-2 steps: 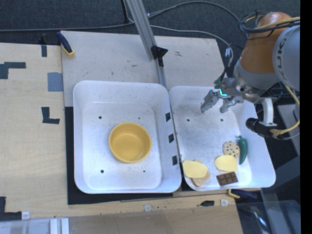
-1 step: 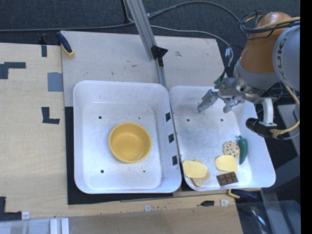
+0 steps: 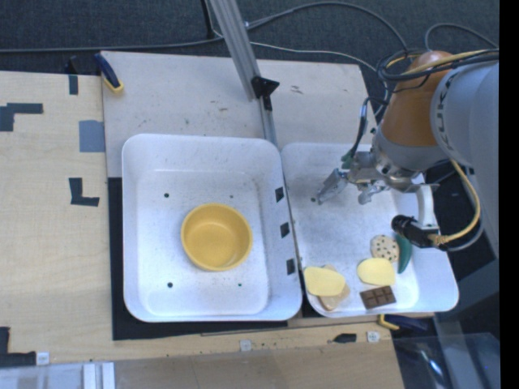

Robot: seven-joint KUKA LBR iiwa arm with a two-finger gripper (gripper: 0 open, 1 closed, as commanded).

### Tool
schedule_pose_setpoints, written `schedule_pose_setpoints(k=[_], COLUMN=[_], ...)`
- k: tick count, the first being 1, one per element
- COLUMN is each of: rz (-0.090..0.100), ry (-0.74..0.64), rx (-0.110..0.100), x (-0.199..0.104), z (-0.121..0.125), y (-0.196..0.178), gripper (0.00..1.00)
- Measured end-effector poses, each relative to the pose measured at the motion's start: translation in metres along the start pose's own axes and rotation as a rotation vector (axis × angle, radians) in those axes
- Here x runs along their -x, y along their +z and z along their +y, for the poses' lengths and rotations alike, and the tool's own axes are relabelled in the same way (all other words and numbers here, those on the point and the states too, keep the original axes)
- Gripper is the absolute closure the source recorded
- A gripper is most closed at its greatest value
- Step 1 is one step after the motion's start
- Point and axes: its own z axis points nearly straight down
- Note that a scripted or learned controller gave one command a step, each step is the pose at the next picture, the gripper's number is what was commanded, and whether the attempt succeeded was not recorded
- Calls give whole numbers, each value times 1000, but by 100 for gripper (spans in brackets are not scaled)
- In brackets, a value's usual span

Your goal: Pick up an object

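Note:
My gripper (image 3: 347, 190) hovers over the back part of the right bin (image 3: 340, 225), open, with only bare bin floor between its fingers. Along that bin's front edge lie the small objects: a yellow piece (image 3: 324, 280) on a tan slice, a second yellow piece (image 3: 375, 271), a speckled cookie (image 3: 383, 247), a brown chocolate square (image 3: 378, 297) and a green item (image 3: 404, 255). All of them sit well in front of the gripper, apart from it. A yellow bowl (image 3: 216, 236) stands upright in the middle of the left bin (image 3: 154, 177).
A slanted metal pole (image 3: 242, 47) comes down to the ridge between the two bins. The grey arm with its orange band (image 3: 418, 108) and its cables fill the space right of the right bin. A yellow-blue clamp (image 3: 109, 73) sits at the bench's back left.

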Motion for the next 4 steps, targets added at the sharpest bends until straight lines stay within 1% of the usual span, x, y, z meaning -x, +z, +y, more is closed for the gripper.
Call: schedule_pose_setpoints(k=[1,2,3,4], rz=[0,-1,-2,-1], ry=[0,0,1,1], rx=[0,6,7,9], x=[-10,-11,-10,-1], z=[-4,-3,-3,-5], y=[53,65,54,-2], gripper=[0,0,100,100])
